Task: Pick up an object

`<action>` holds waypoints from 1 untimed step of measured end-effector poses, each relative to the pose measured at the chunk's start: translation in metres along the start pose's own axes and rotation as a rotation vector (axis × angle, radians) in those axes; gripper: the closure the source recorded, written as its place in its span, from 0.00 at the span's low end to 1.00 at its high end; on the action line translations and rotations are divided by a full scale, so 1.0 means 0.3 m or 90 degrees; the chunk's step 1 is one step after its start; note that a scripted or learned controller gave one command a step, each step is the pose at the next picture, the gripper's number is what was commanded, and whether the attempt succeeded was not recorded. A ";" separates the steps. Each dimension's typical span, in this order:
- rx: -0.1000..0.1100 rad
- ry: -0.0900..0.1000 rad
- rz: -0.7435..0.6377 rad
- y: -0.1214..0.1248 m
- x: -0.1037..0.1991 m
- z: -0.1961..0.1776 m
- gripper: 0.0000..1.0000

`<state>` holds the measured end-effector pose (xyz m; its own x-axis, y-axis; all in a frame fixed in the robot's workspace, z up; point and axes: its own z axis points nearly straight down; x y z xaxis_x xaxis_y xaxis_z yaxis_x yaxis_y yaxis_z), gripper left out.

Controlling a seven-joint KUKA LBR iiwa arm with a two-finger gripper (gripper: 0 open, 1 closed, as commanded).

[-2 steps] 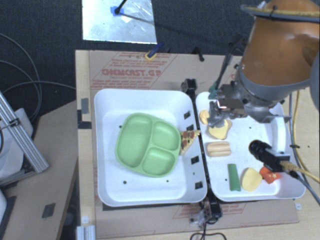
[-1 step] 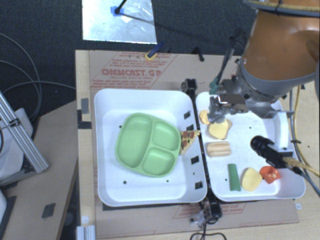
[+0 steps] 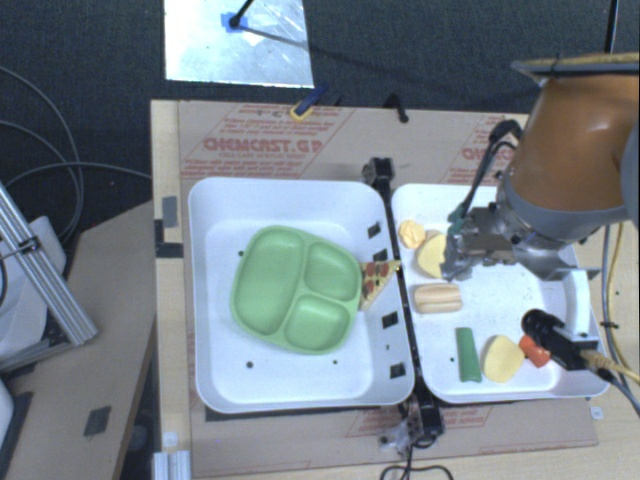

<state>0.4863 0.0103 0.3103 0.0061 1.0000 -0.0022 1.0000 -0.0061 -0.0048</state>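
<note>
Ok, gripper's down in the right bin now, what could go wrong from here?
Crowding: the gripper sits over a pale yellow piece, with a round yellow piece and a tan roll close by, so it may nudge or catch a neighbour. The arm hides the contact, so a miss might go unnoticed.

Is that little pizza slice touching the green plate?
Touching. The camera view shows the pizza slice lying against the right rim of the green plate in the left bin, no gap between them.

Looks like a robotics lab: cardboard-topped desk (image 3: 260, 138), aluminium framing (image 3: 45, 278), loose cables (image 3: 60, 168) (carpeted floor too).
</note>
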 end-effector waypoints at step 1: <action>-0.001 0.002 -0.008 -0.001 0.148 0.176 1.00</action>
<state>0.4859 0.0546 0.2575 -0.0066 1.0000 0.0008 1.0000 0.0066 -0.0039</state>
